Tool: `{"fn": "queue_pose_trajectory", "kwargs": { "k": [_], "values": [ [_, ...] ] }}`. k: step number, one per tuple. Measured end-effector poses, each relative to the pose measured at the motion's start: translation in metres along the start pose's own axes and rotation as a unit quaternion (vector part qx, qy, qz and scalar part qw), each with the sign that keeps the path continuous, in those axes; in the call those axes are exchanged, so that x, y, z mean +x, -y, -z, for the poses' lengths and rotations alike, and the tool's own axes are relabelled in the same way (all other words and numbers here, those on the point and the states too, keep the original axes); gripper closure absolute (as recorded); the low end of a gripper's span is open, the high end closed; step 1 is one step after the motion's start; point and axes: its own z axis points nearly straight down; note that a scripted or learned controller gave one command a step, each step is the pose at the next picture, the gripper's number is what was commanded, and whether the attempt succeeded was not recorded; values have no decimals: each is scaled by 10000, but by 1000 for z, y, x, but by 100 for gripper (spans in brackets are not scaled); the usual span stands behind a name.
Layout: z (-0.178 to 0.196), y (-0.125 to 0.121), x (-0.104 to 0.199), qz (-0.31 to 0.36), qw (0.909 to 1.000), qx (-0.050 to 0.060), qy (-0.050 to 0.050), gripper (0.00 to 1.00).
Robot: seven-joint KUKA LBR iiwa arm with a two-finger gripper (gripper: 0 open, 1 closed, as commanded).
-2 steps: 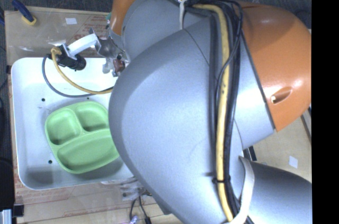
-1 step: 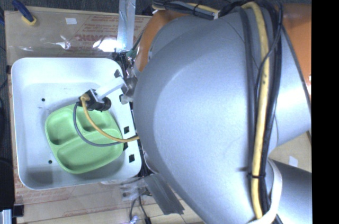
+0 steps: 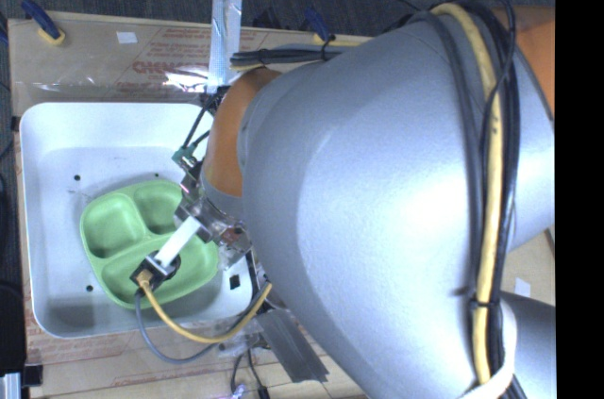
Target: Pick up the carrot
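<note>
Bulky grey arm (image 3: 377, 199), orange band (image 3: 225, 147)

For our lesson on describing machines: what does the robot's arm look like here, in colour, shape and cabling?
The arm is a broad, smooth, rounded grey shell. An orange band rings it near the wrist. A yellow cable runs along its side, with black cables beside it.

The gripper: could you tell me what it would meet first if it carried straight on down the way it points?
Most likely the green divided tray in the left bin: the gripper hangs over the tray's side nearest the arm, pointing down. Depth is unclear from this slanted view.
</note>
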Motion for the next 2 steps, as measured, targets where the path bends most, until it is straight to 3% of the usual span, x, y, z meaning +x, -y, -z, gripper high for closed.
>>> {"fn": "queue_pose_trajectory", "kwargs": {
  "k": [1, 2],
  "values": [
    [-47, 36, 16, 42, 9999, -85, -116, 0],
    [-37, 38, 19, 85, 9998, -73, -143, 100]
  ]
}}
